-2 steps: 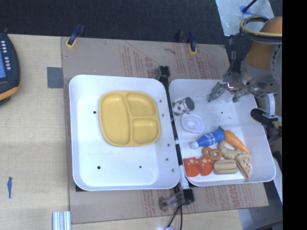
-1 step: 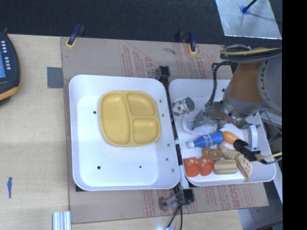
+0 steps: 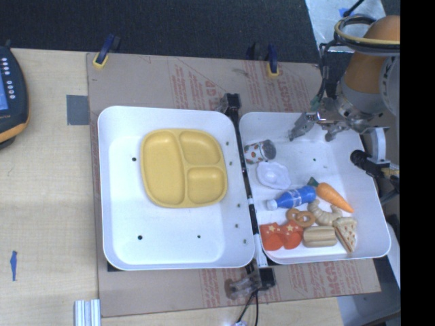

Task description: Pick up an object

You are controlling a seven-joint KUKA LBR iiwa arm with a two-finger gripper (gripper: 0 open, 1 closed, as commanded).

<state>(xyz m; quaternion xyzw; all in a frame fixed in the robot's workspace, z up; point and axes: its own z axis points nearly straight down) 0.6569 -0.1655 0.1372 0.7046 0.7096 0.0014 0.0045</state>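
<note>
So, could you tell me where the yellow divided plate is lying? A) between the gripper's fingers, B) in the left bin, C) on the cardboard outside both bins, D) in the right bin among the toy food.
B: the yellow divided plate lies flat in the left bin, apart from the toy food in the right bin.

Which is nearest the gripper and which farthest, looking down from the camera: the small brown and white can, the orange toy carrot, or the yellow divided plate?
From the gripper, above the right bin's far end:
1. Small brown and white can, just left, at that bin's near wall.
2. Orange toy carrot, lower in the right bin.
3. Yellow divided plate, in the left bin.
</note>
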